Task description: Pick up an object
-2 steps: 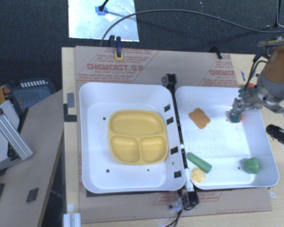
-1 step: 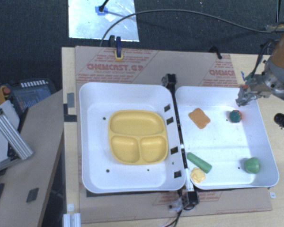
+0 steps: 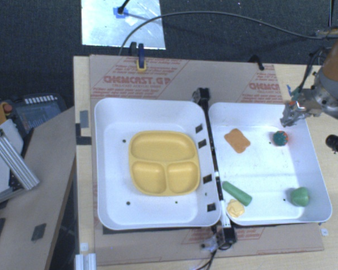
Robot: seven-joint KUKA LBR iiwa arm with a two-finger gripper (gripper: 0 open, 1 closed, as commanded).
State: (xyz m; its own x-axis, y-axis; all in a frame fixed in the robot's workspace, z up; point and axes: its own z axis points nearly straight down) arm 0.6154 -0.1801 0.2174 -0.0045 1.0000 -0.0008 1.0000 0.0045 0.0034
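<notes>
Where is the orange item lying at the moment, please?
The orange item lies in the right bin, in its upper left part, left of the small teal ball and above the green cylinder.

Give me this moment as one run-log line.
gripper: above right bin far edge, near teal ball | held: nothing seen | right bin: orange piece, green cylinder, green ball | left bin: yellow tray

**Camera placement: single fixed overhead view**

You have one camera, fixed above the bench, looking down at a slant. It stands far enough back to frame both white bins: left bin, right bin. The arm enters from the right.
</notes>
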